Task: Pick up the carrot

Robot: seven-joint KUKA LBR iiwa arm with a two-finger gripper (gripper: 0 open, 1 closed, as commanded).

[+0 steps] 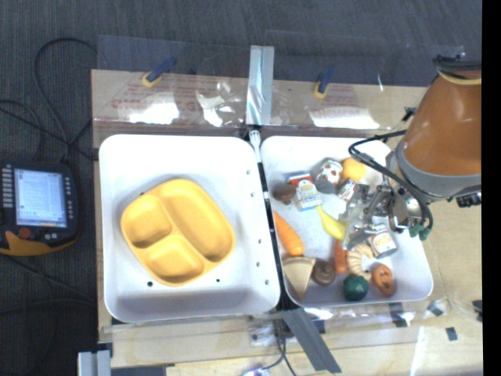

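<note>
Left of tool [362, 227], apart: carrot [288, 236].

The arm [450, 128] is cut off by the right edge of the camera view, and its orange band covers the far right corner of the right bin [270, 210]. The gripper [368, 218] is seen from above against a cluster of small items, so the state of its closure cannot be determined, and the items directly beneath it are partly hidden. The print on the small packet [307, 193] and on the pendant screen [37, 197] is too small to be read.
</note>
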